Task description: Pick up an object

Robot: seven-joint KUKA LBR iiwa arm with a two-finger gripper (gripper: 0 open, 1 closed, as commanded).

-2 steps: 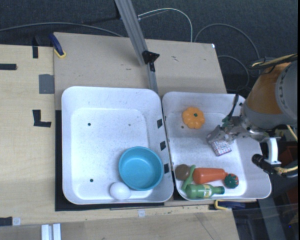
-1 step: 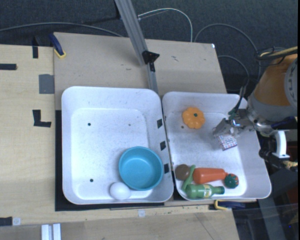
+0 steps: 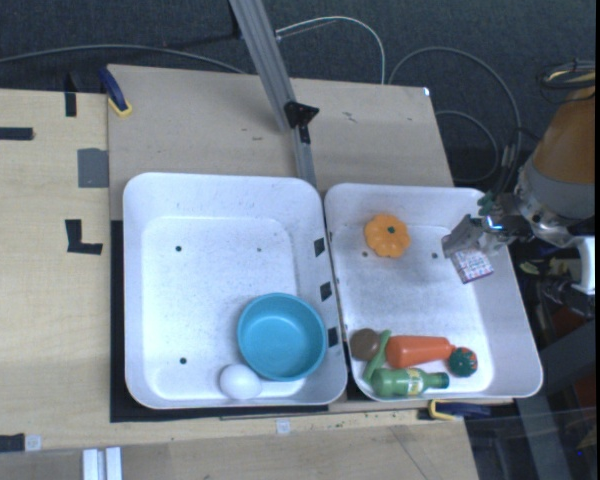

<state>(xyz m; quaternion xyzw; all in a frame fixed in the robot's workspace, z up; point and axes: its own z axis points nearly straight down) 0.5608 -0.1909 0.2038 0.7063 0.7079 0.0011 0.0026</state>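
My gripper (image 3: 470, 252) hangs over the right side of the right bin (image 3: 417, 299), near its right wall, with nothing seen in its grasp. An orange pumpkin-like toy (image 3: 387, 236) lies to its left, apart from it. Along that bin's front edge lie an orange carrot (image 3: 418, 349), a green bottle (image 3: 406, 380), a brown lump (image 3: 364, 344) and a small green and red ball (image 3: 462, 361). In the left bin (image 3: 180, 228) a blue bowl (image 3: 280, 335) stands at the front right, with a white ball (image 3: 240, 380) touching its front left side.
A grey slanted pole (image 3: 265, 48) crosses the bench behind the bins and ends at their shared wall. Cables (image 3: 420, 68) loop over the dark floor behind the bench. The arm's orange band (image 3: 570, 143) sits off the right bin's far right corner.
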